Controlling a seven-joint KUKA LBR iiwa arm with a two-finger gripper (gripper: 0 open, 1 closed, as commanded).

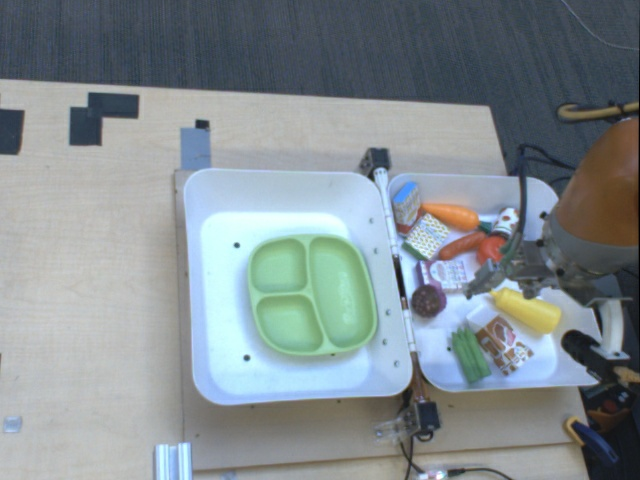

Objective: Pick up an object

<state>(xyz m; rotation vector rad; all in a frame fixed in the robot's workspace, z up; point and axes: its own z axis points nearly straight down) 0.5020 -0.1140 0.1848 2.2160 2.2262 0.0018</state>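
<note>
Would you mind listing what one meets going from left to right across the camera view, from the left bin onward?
Left bin → green divided plate → dark purple round item → green item → yellow item → arm's orange band.

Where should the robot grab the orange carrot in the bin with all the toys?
Probably across the thick middle of the carrot, coming straight down from above. It lies flat and long near the far wall of the right bin, so fingers closing across its narrow width should fit. The checkered packet sits close on its near side, so go carefully there.
</note>
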